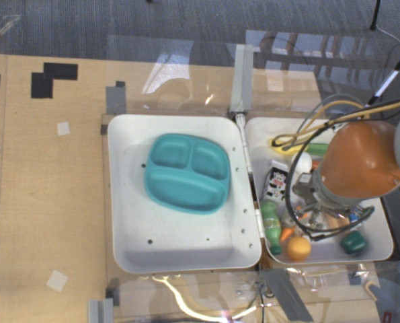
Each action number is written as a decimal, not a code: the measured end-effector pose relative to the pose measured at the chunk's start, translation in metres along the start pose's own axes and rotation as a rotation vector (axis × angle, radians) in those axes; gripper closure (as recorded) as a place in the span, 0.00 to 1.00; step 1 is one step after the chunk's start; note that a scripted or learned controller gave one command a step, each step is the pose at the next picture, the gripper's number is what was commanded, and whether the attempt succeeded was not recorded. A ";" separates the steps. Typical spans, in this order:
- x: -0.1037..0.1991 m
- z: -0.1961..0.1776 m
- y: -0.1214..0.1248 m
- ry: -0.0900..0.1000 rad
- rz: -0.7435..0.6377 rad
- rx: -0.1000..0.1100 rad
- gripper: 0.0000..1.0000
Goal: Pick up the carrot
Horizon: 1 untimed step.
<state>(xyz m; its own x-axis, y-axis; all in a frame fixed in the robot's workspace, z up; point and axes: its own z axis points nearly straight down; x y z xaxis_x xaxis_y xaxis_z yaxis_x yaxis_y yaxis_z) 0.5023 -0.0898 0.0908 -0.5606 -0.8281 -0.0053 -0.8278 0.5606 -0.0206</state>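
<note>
- The carrot (286,235) lay in the right bin (381,251), near its front edge, wedged between a green bottle (271,221) and an orange fruit (298,248).
- The arm's orange band (361,159) hid the gripper (318,215); I could not tell its state.
- Risk: with neighbours touching the carrot, a descent could catch the fruit or bottle instead.
- Loose cables (300,200) hung close and might snag.

Teal tray (186,182), white bin (129,200), orange carrot (287,234)
</note>
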 end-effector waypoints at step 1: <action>0.057 0.001 -0.028 -0.004 -0.229 -0.004 1.00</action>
<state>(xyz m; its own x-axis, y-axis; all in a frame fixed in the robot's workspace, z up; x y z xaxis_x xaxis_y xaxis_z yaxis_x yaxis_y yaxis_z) 0.4935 -0.1531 0.0898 -0.3580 -0.9337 -0.0050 -0.9335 0.3580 -0.0178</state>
